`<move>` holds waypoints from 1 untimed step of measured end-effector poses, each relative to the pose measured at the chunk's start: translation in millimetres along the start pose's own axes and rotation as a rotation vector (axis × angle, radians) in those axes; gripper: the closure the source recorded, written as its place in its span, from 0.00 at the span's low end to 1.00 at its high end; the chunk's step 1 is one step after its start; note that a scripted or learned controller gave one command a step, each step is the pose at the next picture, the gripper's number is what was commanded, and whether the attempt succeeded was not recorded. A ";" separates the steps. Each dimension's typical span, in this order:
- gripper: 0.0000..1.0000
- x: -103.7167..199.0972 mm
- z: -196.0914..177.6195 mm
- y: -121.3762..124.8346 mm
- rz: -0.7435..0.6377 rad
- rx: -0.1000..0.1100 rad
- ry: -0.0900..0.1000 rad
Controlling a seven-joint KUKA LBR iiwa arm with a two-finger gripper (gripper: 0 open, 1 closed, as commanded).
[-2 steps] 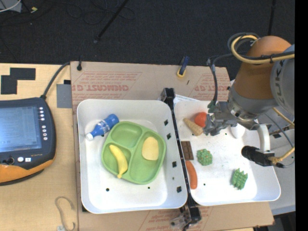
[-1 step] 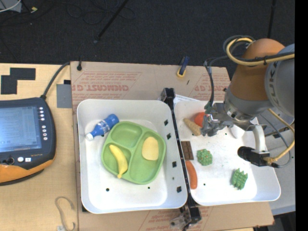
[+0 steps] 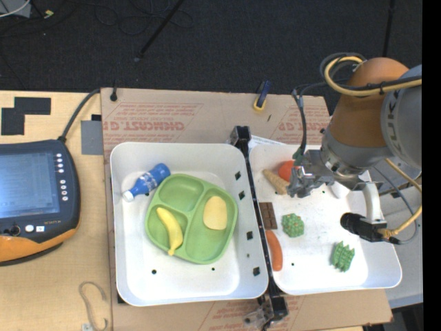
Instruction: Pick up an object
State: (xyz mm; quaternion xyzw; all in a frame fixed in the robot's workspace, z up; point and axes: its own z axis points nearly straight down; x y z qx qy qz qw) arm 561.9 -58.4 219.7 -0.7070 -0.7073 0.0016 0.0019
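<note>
Two shallow white bins side by side on cardboard. Left bin (image 3: pixel 131 185): green divided plate (image 3: pixel 189 243) roughly centred, slightly right. On the plate, a yellow banana (image 3: pixel 169 229) in the left compartment, a pale yellow oval piece (image 3: pixel 216 213) in the upper right compartment. Small blue-and-white bottle (image 3: pixel 146 181) lies on its side at the plate's upper left, touching or just beside the rim.

Right bin (image 3: pixel 372 271): orange-red carrot-like piece (image 3: pixel 275 251) along the left wall, low. Dark brown block (image 3: pixel 268 216) just above it, against the same wall. Green knobbly ball (image 3: pixel 293 225) near the bin centre. Green spiky toy (image 3: pixel 342 255) lower right, well apart from the ball. Tan stick-shaped piece (image 3: pixel 274 181) in the upper left, tilted, with a red-orange round thing (image 3: pixel 286 168) just behind it.

Gripper (image 3: pixel 300 185) is over the upper left of the right bin, arm coming in from the right with the orange band above it. Fingers are dark and bunched against the bin floor; cannot tell if spread or closed, nothing visibly between them. Nearest things: tan stick just left of the fingertips, red-orange thing just above left; contact unclear. Green knobbly ball sits below the gripper, apart.

Outside the bins: teach pendant (image 3: pixel 34 192) with screen at far left, blue-yellow clamp (image 3: pixel 261 96) on the cardboard's top edge.
</note>
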 end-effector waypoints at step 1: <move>1.00 -1.7 2.7 7.4 -0.003 -0.002 -0.001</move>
